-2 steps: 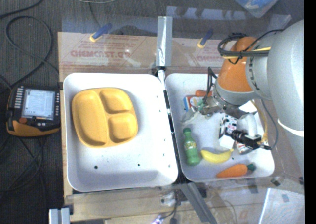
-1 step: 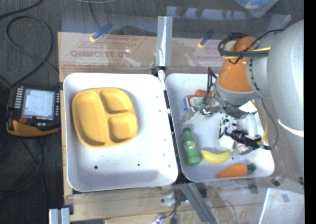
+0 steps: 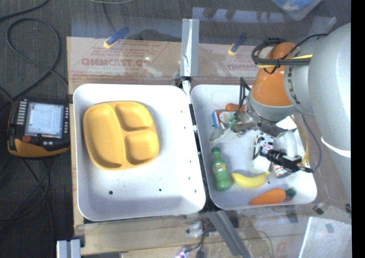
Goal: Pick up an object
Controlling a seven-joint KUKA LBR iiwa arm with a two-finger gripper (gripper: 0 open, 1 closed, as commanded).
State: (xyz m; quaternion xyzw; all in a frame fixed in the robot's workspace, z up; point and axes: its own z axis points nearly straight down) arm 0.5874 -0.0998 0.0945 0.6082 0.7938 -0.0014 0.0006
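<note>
So my gripper (image 3: 238,123) is down in the right bin (image 3: 212,191), near its back-left part, right over a small jumble of stuff I can't make out. Can't tell what state it's in from here. The easy picks lie nearer the front: green bottle (image 3: 220,168), banana (image 3: 250,180), carrot (image 3: 272,196). The left bin (image 3: 137,197) has the yellow divided tray (image 3: 121,134).

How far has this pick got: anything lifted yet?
Done: the arm is over the right bin, gripper low near its back left corner. In hand: nothing visibly held; the fingers are too cluttered to read. Left: the grasp and lift. Bottle, banana and carrot lie on the bin floor; the yellow tray sits in the left bin.
</note>
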